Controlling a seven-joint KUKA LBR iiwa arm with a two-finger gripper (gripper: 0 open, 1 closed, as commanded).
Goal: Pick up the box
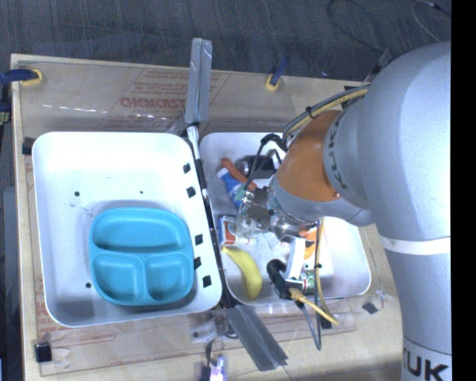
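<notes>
Arm comes in from the right & hangs over the right bin, covering most of its middle & its far-right part. Gripper sits low over the bin's centre, a bit twd the left wall. The wrist hides it from above, so can't tell how wide the jaws stand or whether anything is betw. them.

Box: small, white w/ orange, in the right bin near its front edge, approx. halfway along. Only part of it shows, the rest is under the wrist. It is just beside the gripper, on the side twd the bin's right wall; can't tell if they touch.

Banana lies by the right bin's front-left corner, near the box but apart from it. A clear wrapper-like thing w/ a red mark lies by the left wall, just beside the gripper. A blue thing & an orange-red thing lie close together near the far-left corner; too small to say what they are.

Left bin holds 1 blue tray w/ 3 compartments, in the front half, nearer the right wall. The 2 bins stand side by side on the bench, inner walls together.
</notes>
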